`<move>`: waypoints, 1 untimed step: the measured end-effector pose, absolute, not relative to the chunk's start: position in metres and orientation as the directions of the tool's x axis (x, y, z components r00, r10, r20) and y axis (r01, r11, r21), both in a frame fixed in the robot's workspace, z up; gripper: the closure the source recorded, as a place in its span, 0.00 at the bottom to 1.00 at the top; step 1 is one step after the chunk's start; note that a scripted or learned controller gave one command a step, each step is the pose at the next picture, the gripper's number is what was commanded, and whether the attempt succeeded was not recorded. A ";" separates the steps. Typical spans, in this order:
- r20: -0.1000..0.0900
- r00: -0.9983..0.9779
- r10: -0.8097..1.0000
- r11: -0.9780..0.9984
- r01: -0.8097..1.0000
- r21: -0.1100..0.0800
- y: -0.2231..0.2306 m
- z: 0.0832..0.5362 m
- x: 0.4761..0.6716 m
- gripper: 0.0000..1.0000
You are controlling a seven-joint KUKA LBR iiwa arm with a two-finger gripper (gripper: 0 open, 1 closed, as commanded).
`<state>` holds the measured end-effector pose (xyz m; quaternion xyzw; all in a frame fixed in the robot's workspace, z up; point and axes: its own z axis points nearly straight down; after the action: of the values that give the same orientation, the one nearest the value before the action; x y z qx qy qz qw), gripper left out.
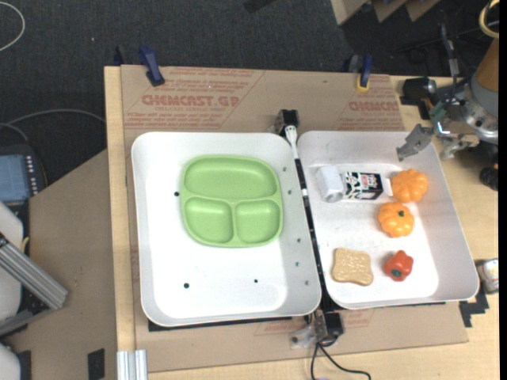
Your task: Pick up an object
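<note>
Nearest to us in the right bin (455,287) lie a slice of toast (352,266) and, just to its right, a red pepper (399,265). Both lie flat and apart from each other, so we judge either one open to a grasp from above. Farther back sits an orange pumpkin (396,219), and beyond it a second orange pumpkin (409,185), nearly touching the first. To the left of that far pumpkin lies a small carton (354,184) on its side, its grey cap end pointing left.

The left bin (150,236) holds a green divided tray (231,200), set near its centre.

At the far right corner of the right bin we see the gripper (416,142), poised near the bin's rim, close to the far pumpkin. It holds nothing; we cannot tell whether it is apart or together. We judge that no object has yet been picked.
</note>
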<state>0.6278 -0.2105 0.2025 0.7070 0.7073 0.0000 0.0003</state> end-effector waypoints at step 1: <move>0.017 -0.004 1.000 0.004 1.000 -0.007 -0.218 0.089 0.662 0.00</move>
<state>0.6619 -0.2179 0.0888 0.7057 0.7085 0.0033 -0.0083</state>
